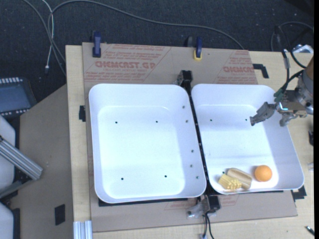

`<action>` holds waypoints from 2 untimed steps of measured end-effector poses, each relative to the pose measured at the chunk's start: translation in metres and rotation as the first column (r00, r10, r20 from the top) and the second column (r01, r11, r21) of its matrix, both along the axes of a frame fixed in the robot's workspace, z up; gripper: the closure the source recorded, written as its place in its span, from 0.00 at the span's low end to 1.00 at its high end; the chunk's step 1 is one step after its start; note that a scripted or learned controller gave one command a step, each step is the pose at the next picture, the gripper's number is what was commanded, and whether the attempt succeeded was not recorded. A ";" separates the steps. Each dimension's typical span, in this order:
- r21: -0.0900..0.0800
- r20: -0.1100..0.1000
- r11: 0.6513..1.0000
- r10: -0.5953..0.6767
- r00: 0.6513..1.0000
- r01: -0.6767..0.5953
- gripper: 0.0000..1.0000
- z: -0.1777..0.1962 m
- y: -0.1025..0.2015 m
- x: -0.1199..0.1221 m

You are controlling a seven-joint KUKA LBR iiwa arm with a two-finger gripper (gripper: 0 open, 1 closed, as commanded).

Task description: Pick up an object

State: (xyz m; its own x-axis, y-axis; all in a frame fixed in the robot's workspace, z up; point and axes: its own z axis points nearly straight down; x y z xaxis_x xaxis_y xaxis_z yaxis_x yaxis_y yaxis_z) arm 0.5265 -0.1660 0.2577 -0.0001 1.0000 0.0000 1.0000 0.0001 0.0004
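From the camera above, two shallow white plastic bins with rounded corners and smooth, glossy floors sit side by side on a pale wooden table point(75, 133) topped with a printed cardboard sheet point(149, 63). Blue clamps point(96, 44) pin the sheet at the far edge.

The arm enters from the right, its tool point(269, 112) hanging over the far right part of the right bin point(239, 93). One dark grey finger point(260, 115) slants down and left toward the bin floor; whether the tool is parted or closed I cannot tell, and nothing shows between its fingers.

In the right bin's near corner lie three things close together: a round, smooth orange ball point(263, 173), a tan oblong roll point(239, 174) and a knobbly yellow corn cob point(230, 182) touching it. They are well apart from the tool. The left bin point(144, 96) shows small dark dots on its floor.
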 end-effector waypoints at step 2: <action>0.003 0.002 1.000 0.013 1.000 -0.013 0.00 -0.069 0.152 -0.045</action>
